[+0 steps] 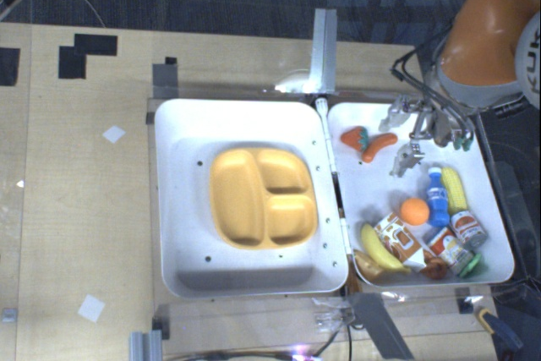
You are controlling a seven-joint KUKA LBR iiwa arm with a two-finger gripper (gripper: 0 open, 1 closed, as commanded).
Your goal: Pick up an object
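My gripper (405, 136) hangs over the far part of the right bin (494, 207), under the orange-banded wrist. It is open with nothing between its fingers. Just to its left lies a toy carrot (376, 145) beside a red and green toy vegetable (354, 136). Nearer the front of the same bin sit a blue bottle (437, 197), a corn cob (455, 187), an orange ball (414, 211), a banana (378, 245), a printed carton (399, 237) and a can (467, 228).
The left bin (182, 182) holds a yellow divided tray (260, 196). A metal post (324, 55) stands behind the wall shared by the two bins. The wooden bench (76, 199) stretches to the left.
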